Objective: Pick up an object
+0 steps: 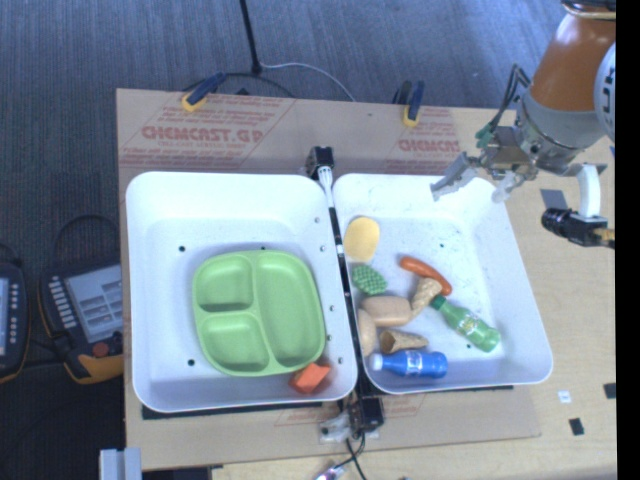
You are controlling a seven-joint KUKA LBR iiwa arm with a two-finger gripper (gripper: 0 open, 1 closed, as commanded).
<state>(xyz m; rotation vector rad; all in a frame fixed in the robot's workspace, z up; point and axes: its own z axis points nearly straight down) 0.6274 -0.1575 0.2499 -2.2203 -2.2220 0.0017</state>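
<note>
Gripper (470, 181) above rear edge of right bin (520, 298), fingers spread wide, nothing betw. them. Arm (570, 78) entering from right, orange band visible. Right bin contents: yellow round item (362, 236), green textured piece (369, 280), orange carrot-like item (425, 271), green bottle (466, 325), blue bottle (411, 365), tan pieces clustered near centre. Left bin (160, 268): green divided plate (259, 311), orange block (311, 377) just beside plate's front corner.

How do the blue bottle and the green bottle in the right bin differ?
The blue bottle lies almost level along the bin's near wall; the green bottle lies at a diagonal, further right. The blue bottle looks stubbier, the green bottle slimmer. Both lie on their sides in the right bin.
</note>
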